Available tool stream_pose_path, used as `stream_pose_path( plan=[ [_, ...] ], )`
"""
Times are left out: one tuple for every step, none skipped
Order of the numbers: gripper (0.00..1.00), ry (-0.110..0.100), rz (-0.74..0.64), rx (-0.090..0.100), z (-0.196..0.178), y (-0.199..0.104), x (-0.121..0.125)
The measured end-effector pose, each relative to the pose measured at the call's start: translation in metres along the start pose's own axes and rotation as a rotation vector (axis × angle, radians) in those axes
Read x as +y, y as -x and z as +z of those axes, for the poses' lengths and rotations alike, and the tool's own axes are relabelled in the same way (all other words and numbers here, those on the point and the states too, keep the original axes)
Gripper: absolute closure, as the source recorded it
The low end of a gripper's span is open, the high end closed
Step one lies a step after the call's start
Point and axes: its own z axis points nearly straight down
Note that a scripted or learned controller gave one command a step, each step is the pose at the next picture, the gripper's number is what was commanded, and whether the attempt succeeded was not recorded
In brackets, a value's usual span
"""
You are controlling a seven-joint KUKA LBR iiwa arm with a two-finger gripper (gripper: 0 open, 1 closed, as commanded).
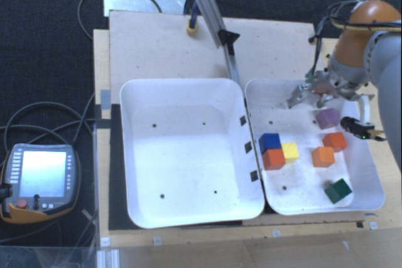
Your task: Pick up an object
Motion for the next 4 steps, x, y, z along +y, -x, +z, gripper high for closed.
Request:
stream_pose_path(
  plan=[
    [1.0,0.005,-0.004,-0.002,-0.013,0.0,0.002],
    [1.0,0.006,0.003,-0.002,-0.07,0.009,-0.001],
    [1.0,0.006,0.003,-0.001,-0.118,0.012,-0.005],
    [1.0,0.008,0.0,-0.002,-0.181,0.009,0.004]
  ],
)
